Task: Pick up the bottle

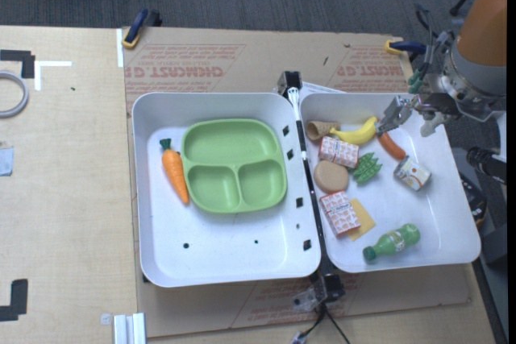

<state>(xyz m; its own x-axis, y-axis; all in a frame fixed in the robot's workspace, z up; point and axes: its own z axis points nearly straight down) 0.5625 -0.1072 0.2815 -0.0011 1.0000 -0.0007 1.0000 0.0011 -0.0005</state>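
The bottle (393, 242) is small and green with a pale label and a green cap. It lies on its side near the front edge of the right bin (459, 209), cap pointing left. My gripper (410, 117) hangs over the back of that bin, well behind the bottle. Its two fingers (393, 114) stand apart and open, with nothing between them. A red sausage (392, 145) lies just below the fingertips.
The right bin also holds a banana (359, 131), a small carton (411, 173), a green leafy toy (367, 167), a round cookie (330, 176), two red-and-white packets (340, 213) and a cheese slice (364, 215). In the left bin are a green divided plate (235, 165) and a carrot (174, 173).
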